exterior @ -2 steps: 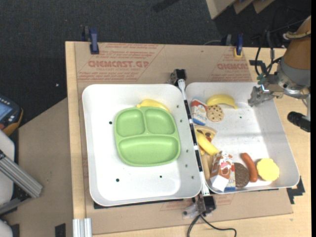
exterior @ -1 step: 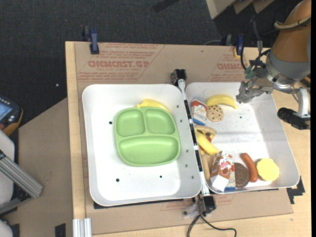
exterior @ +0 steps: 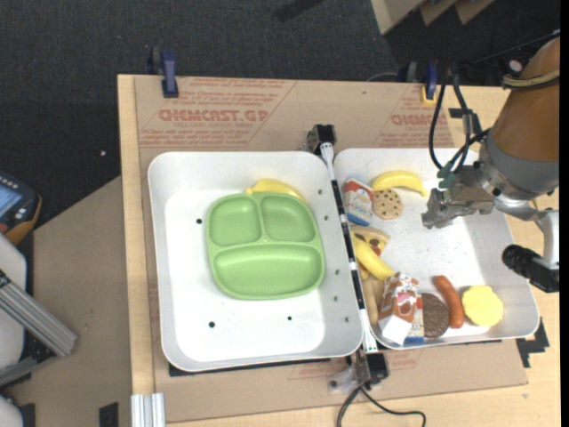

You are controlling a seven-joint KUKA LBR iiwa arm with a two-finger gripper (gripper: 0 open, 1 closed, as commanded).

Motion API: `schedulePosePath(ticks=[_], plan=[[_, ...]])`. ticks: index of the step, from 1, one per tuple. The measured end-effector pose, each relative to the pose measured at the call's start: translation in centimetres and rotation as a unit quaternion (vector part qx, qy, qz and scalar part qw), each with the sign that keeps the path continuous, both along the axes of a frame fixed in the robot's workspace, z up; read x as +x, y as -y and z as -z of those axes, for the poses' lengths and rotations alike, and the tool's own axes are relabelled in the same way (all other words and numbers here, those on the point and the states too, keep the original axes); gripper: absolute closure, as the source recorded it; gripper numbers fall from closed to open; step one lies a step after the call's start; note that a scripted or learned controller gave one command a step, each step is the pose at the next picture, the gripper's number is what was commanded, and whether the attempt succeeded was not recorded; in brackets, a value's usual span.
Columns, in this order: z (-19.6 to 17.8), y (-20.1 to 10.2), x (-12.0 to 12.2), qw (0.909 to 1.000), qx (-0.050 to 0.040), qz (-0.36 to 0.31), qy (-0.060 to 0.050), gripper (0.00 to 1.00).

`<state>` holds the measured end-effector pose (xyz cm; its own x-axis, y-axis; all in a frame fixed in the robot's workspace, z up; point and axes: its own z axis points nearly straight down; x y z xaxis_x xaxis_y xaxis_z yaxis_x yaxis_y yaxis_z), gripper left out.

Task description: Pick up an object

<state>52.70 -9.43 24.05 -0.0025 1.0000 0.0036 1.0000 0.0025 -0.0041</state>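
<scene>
The gripper (exterior: pixel 442 213) hung over the right bin (exterior: pixel 524 327) – whether open or closed I could not tell – and should descend straight onto the nearby cookie (exterior: pixel 387 204), avoiding the banana (exterior: pixel 397 181).

One fixed camera looks down slantwise on both white bins (exterior: pixel 178 265).

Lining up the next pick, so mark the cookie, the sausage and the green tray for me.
cookie (exterior: pixel 387 204), camera view, on the centre of its speckled face.
sausage (exterior: pixel 450 299), camera view, on the middle of its length.
green tray (exterior: pixel 265 268), camera view, on the floor of its large lower compartment.
</scene>
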Motion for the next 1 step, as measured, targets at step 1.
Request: schedulePosePath(ticks=[1], plan=[[0.21, 0.25, 0.37, 1.0, -0.0013, 0.001, 0.002, 0.0]])
